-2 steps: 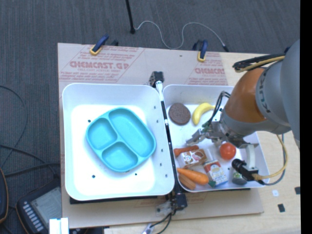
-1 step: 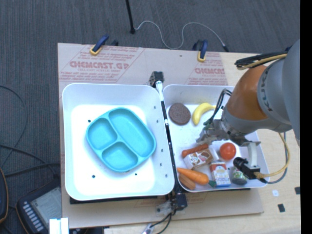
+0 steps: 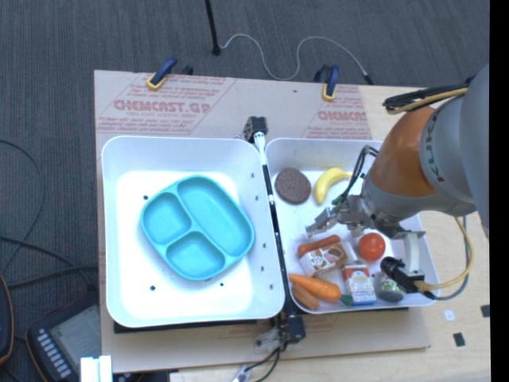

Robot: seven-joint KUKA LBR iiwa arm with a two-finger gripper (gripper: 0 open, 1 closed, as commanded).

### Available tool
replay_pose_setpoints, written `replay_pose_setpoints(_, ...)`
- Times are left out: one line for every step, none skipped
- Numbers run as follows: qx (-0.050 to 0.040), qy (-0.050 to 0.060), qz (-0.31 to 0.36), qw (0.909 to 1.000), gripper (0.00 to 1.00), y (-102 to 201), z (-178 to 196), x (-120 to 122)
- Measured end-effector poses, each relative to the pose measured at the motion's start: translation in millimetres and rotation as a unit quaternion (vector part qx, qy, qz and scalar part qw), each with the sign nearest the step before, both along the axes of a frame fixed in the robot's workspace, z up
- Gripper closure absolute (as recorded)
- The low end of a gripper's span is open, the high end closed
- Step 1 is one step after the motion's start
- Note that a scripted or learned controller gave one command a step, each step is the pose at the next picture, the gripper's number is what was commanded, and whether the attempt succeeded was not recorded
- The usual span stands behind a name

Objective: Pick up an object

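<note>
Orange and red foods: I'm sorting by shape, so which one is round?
The tomato, a red ball by the tool; the carrot is long and tapered.

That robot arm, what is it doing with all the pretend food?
The grey and orange arm reaches into the right bin, which holds toy food: a banana, a brown cookie, a tomato, a carrot and small boxes. Its gripper hangs low over the middle of the pile, near a hot dog. It is trying to pick something up. The left bin holds a blue divided plate.
</note>
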State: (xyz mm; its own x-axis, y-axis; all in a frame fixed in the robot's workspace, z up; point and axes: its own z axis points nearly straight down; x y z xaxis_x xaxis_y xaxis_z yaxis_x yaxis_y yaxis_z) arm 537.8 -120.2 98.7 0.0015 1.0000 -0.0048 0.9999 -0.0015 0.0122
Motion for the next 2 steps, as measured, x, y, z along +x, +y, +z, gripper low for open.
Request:
replay_pose_setpoints(-0.0009,0.002,0.0,1.0,0.0,23.3,-10.6,-2.7)
replay_pose_setpoints(-0.0002,0.001,0.0,1.0,1.0,23.7,-0.1,-1.7)
